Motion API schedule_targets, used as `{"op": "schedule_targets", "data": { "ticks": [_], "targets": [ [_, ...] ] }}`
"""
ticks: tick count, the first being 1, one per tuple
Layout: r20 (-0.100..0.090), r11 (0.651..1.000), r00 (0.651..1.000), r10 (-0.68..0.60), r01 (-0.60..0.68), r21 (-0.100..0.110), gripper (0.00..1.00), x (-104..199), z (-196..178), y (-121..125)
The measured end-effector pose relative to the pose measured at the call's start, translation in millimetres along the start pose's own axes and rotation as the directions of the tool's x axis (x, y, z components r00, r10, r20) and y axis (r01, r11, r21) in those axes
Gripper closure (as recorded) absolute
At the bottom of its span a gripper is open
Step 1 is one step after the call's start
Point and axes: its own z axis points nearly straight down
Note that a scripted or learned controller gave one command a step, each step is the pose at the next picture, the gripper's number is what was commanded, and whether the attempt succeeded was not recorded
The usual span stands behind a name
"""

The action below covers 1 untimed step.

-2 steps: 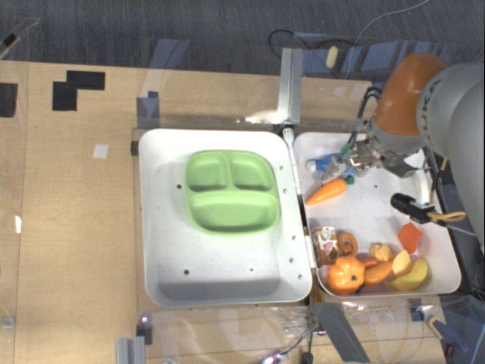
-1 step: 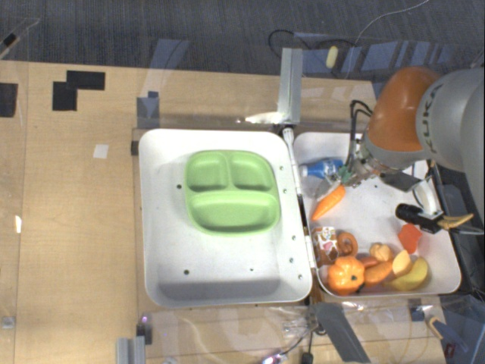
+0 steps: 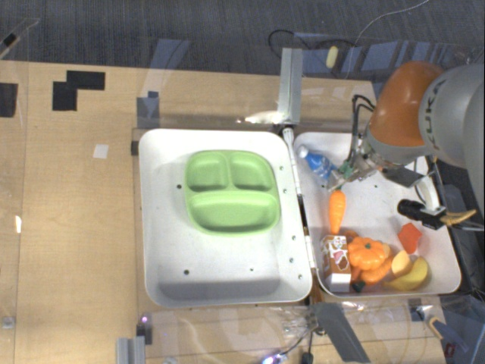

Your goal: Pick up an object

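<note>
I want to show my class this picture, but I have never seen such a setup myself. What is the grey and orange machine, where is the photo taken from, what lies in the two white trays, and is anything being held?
The photo comes from one fixed camera above a bench, looking down at a slant. The grey and orange machine is a robot arm reaching in from the right; its gripper hangs low over the right bin. I cannot tell whether it holds anything. That bin contains toy food: a carrot, a small orange pumpkin, a yellow fruit, a red piece, a small printed carton and a blue item near the gripper. The left bin holds a green divided plate.
</note>
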Motion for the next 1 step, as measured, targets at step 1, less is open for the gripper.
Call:
{"op": "schedule_targets", "data": {
  "ticks": [1],
  "targets": [
    [-0.003, 0.975, 0.975, 0.221, -0.221, 0.014, 1.00, 32.2, -83.7, 74.2]
  ]
}}
